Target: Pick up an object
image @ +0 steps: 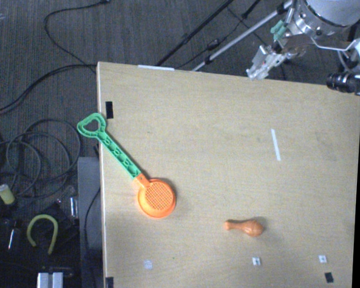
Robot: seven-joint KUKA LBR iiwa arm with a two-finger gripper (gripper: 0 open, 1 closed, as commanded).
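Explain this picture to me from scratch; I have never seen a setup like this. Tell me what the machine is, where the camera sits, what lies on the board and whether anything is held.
The picture comes from one fixed camera above the bench, looking down at a slant. The machine is a robot arm that reaches in from the right; its gripper, the two-finger hand it uses to pick things up, hangs at the top right, over the far edge of the board. Nothing shows between its fingers, and whether they are open or shut cannot be told here. On the pale board lie a strainer with a green handle and an orange head, a small orange toy shaped like a drumstick, and a white stick. Cables lie on the dark floor to the left.
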